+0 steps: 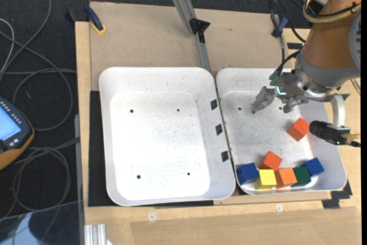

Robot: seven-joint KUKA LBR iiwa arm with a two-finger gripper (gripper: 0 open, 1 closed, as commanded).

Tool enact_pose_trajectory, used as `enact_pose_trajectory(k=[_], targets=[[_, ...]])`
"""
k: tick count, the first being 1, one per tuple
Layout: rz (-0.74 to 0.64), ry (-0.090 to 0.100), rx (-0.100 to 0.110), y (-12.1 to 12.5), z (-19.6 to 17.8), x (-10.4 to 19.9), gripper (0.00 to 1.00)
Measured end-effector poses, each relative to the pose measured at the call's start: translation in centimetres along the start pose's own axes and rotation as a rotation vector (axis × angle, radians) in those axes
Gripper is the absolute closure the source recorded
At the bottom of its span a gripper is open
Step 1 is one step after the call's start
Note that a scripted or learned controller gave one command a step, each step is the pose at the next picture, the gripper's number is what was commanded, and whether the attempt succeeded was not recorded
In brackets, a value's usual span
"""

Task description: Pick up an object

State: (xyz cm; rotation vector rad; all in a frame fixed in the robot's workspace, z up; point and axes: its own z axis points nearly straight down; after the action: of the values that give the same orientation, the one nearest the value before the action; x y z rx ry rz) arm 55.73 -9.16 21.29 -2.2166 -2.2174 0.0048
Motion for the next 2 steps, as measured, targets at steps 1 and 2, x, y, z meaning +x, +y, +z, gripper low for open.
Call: enact_pose_trajectory(k=[1,2], targets=[[0.000,-0.001,-0.006,0.1,-0.2,0.0,0.00],[0.001,0.000,0.002,-0.1,6.1,0.1,0.00]])
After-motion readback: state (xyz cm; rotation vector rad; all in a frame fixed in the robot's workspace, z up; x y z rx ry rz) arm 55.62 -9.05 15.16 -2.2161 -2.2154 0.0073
